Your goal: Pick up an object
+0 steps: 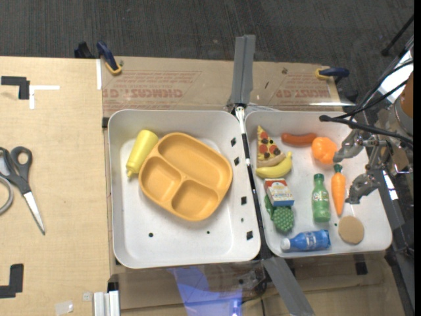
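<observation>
The light wooden worktop (52,229) carries two white bins; the right bin (375,242) holds toy food. An orange carrot (338,191) with a green top lies lengthwise there, between the end effector's (354,172) open, empty fingers.

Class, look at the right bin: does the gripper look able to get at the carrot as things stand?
Probably yes. The gripper sits open just right of the carrot, whose right side is free; only the green bottle lies near, on its left.
</observation>
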`<act>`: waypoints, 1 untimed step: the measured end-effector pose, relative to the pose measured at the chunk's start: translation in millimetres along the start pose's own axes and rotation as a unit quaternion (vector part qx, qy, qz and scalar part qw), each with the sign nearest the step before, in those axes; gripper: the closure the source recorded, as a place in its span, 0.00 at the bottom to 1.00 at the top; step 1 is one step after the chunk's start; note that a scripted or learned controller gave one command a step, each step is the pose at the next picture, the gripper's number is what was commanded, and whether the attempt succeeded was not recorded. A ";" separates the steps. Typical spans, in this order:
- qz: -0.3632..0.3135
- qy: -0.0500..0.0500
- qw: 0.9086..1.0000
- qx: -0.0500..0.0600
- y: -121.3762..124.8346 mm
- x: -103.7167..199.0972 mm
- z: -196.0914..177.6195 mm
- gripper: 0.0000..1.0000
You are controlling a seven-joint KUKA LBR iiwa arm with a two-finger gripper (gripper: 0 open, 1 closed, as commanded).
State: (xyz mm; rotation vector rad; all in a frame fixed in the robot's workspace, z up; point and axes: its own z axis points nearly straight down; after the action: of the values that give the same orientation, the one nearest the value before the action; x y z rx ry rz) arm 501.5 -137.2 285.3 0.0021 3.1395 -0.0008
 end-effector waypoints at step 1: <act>-0.003 0.000 1.000 0.000 -41.4 -85.0 91.7 0.00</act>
State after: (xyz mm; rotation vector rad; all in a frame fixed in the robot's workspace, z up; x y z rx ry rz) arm 586.6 -178.8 193.8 -0.0061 3.1386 -0.0013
